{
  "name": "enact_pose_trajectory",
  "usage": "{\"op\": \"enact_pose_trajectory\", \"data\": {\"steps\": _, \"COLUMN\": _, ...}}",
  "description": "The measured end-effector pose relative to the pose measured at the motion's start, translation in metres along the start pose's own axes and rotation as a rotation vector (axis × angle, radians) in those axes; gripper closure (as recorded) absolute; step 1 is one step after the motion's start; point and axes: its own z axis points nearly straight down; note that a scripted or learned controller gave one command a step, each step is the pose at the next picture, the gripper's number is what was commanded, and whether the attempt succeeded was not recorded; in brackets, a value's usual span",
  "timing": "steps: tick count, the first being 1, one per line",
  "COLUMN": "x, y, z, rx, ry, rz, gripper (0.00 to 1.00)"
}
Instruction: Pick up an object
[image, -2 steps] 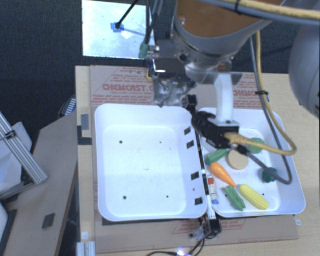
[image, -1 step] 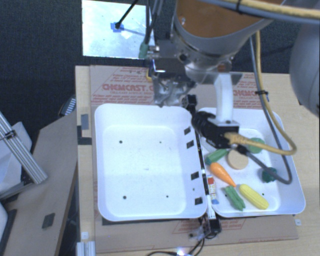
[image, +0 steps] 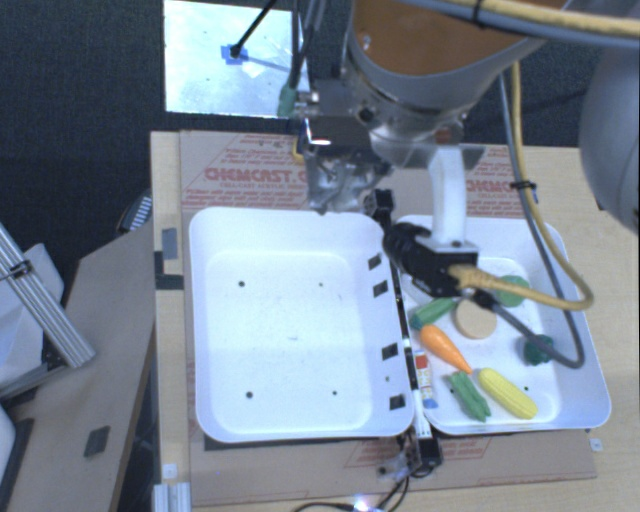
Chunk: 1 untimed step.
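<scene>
Several toy foods lie in the right bin (image: 585, 400): an orange carrot (image: 443, 347), a yellow corn cob (image: 507, 392), a green pea pod (image: 469, 396), a tan round disc (image: 476, 323), a green piece (image: 432, 311) and a small dark green piece (image: 537, 349). My gripper (image: 340, 192) hangs over the far rim of the left bin (image: 290, 330), near the divide between the bins. It is well away from the toys, and nothing shows in its grasp. The wrist's bulk hides the gripper's upper part.
A yellow cable and a grey hose (image: 545, 290) loop over the right bin and cross above the toys. A black fitting (image: 425, 258) sits at that bin's far left. Cardboard (image: 240, 172) lies under both bins.
</scene>
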Motion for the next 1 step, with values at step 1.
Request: {"op": "enact_pose_trajectory", "data": {"steps": 1, "x": 0.0000, "y": 0.0000, "z": 0.0000, "rx": 0.000, "ry": 0.000, "rz": 0.000, "gripper": 1.00}}
